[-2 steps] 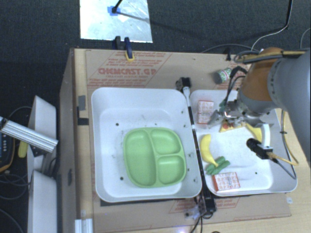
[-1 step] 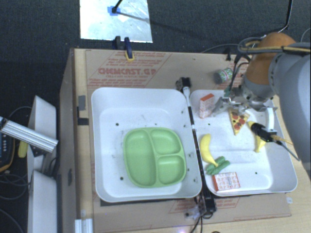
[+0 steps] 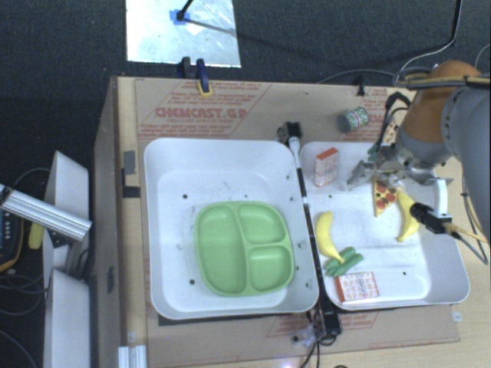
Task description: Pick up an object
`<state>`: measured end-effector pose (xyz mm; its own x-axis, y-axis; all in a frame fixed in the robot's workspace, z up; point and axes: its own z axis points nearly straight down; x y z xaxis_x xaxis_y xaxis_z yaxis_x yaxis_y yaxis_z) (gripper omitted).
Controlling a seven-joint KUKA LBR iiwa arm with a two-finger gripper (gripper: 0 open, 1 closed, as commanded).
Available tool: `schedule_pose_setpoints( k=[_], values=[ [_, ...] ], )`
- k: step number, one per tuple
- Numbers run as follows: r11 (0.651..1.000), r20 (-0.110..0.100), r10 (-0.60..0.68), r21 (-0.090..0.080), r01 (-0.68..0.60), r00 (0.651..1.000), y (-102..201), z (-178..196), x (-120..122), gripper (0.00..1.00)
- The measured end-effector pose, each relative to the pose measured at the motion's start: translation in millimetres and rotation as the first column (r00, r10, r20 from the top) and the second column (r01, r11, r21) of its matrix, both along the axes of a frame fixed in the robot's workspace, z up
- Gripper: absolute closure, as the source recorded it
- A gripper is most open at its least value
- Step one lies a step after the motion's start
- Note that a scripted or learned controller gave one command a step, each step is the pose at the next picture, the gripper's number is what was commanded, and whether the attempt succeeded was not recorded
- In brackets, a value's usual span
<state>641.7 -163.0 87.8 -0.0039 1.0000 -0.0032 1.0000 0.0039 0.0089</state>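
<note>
The gripper [image 3: 367, 171] hangs over the far part of the right bin [image 3: 453, 278], its fingers spread wide with nothing between them. Just right of it lies a pizza slice toy [image 3: 383, 197], with a banana [image 3: 406, 219] beside that. A small red-and-white carton [image 3: 326, 166] stands to the gripper's left. Nearer lie a second banana [image 3: 327, 234], a green piece [image 3: 344, 261] and a flat red-and-white packet [image 3: 357, 286]. The left bin [image 3: 165, 171] holds a green divided plate [image 3: 244, 247]. A small can [image 3: 354, 119] rests on the worktop [image 3: 222, 110] beyond the bins.

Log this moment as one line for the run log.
gripper: over right bin, near pizza slice | holding: nothing seen | plate: left bin
</note>
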Motion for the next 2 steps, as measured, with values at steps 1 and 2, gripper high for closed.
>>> schedule_pose_setpoints(
  k=[1,2],
  values=[
    [1.000,-0.003,-0.002,0.001,0.002,1.000,-29.1,116.0,-14.4,0.00],
    [1.000,-0.007,-0.003,0.002,0.003,1.000,-43.6,-3.3,-25.2,0.00]
  ],
)
